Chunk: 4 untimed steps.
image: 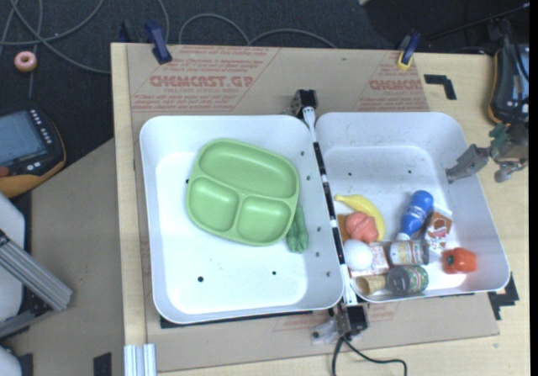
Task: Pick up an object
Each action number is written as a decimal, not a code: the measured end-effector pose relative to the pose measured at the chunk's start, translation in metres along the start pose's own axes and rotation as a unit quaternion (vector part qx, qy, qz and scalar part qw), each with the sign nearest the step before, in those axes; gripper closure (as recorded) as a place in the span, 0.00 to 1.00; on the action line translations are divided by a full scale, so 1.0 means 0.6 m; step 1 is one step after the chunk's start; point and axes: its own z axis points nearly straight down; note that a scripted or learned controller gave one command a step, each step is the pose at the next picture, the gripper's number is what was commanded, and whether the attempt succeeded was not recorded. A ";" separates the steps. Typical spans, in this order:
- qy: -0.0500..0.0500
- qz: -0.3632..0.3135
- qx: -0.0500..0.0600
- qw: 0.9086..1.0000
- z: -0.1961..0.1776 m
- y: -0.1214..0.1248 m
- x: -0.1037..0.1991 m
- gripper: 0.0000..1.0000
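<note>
The right bin [382, 135] holds a heap of small objects in its near half. Among them are a yellow banana [363, 207], a pink-orange piece [361, 226], a white ball [358, 256], a blue bottle [416, 211], a small jar [407, 252], a dark can [405, 280] and a red tomato-like piece [460, 261]. My gripper [486, 166] hangs over that bin's right rim, up and to the right of the blue bottle. Its fingers stand apart, open, with nothing between them.
In the left bin [168, 265] lies a green divided plate [243, 191], with a green leafy piece [298, 231] against its right edge. Blue clamps [156, 40] hold the cardboard base at the back. Cables lie on the dark floor beyond the bench.
</note>
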 end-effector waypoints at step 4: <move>0.001 0.000 0.000 1.000 0.253 -0.026 -0.015 1.00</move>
